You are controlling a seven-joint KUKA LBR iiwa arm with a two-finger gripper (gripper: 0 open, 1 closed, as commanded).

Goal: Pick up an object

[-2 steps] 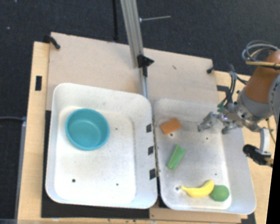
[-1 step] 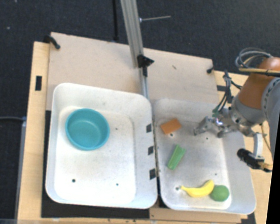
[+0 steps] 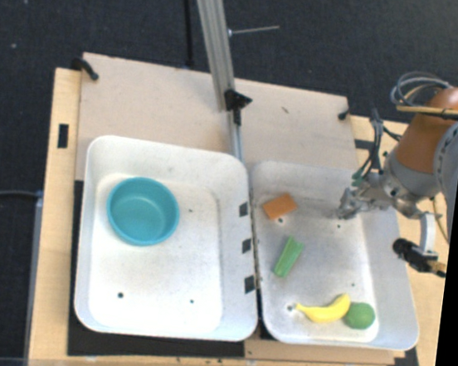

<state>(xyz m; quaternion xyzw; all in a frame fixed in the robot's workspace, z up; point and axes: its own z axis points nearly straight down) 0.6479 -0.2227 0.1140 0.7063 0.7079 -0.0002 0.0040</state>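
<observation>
Camera view shows the gripper (image 3: 350, 204) low over the right bin (image 3: 392, 279), near the orange block (image 3: 279, 206); its jaw state cannot be told, and nothing is visibly held.

From my console the arm (image 3: 424, 153) shows as a rounded grey body with a broad orange band above the wrist. Grey cables loop over its top, and thin dark wires run down toward the small metallic claw (image 3: 350, 204). A black fitting juts out lower down.
</observation>
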